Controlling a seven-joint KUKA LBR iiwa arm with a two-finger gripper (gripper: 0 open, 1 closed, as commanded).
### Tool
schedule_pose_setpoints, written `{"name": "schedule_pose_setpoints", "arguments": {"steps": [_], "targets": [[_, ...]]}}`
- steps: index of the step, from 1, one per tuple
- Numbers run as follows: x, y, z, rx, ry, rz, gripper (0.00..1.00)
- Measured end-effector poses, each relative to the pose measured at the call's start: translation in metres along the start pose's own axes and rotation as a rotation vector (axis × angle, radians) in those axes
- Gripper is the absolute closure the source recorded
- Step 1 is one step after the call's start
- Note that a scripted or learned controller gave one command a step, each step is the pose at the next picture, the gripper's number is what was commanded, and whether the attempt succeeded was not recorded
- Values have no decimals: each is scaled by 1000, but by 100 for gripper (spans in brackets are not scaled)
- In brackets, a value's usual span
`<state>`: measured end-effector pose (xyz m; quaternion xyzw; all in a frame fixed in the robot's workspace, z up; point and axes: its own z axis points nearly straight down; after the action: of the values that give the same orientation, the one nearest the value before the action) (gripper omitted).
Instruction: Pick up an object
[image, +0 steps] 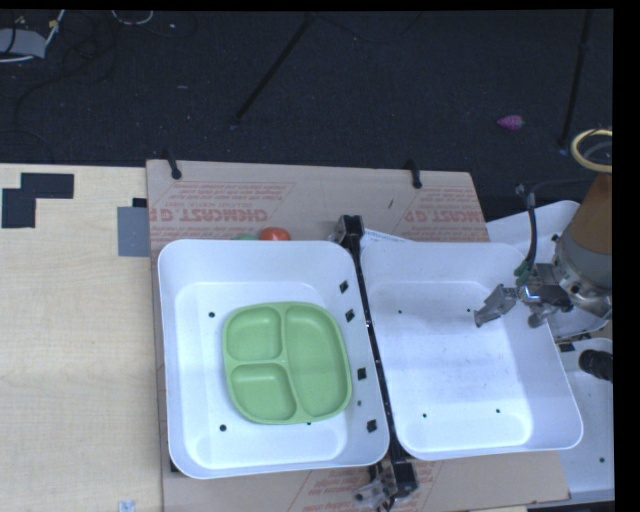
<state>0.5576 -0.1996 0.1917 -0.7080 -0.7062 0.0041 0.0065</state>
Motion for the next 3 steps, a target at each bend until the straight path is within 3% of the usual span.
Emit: {"name": "schedule_pose_setpoints", "arguments": {"steps": [1,3], "targets": [[0,3,-8,-14,-3,-3,0],[2,3,106,-13,-3,-2,0]]}}
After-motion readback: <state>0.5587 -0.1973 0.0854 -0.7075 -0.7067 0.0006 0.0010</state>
